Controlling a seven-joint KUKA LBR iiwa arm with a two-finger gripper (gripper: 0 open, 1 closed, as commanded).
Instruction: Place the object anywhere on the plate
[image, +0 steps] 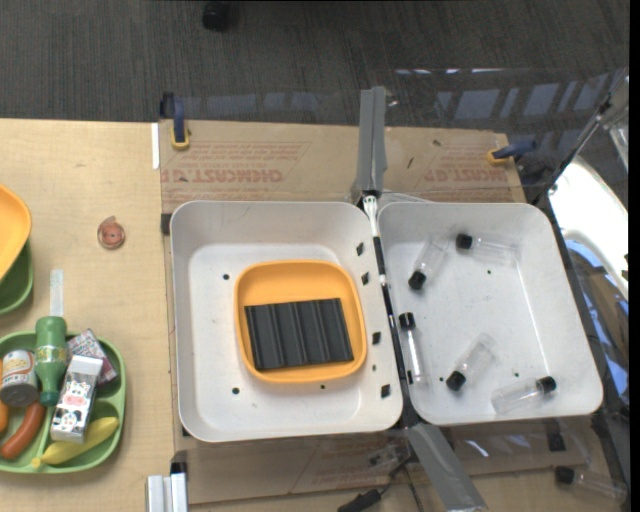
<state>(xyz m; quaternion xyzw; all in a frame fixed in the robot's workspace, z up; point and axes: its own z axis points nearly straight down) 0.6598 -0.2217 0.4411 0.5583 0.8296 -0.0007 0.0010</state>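
An orange-yellow plate (300, 283) sits in the middle of the left white bin (200, 300). A dark grey ribbed slab (300, 333) lies flat on the plate and covers most of its front half. In the right white bin (560, 300) lie several clear vials with black caps. One vial (432, 262) lies near the back left and another (478, 245) beside it. A third vial (470, 362) lies towards the front. A fourth (520, 396) lies at the front right, and one more (408, 345) lies along the left wall.
On the wooden table to the left stands a green tray (100, 435) with toy food and a small bottle (50, 355). An orange dish (10, 235) and a small pink disc (111, 234) lie further back. Clamps (176, 125) hold the cardboard behind the bins.
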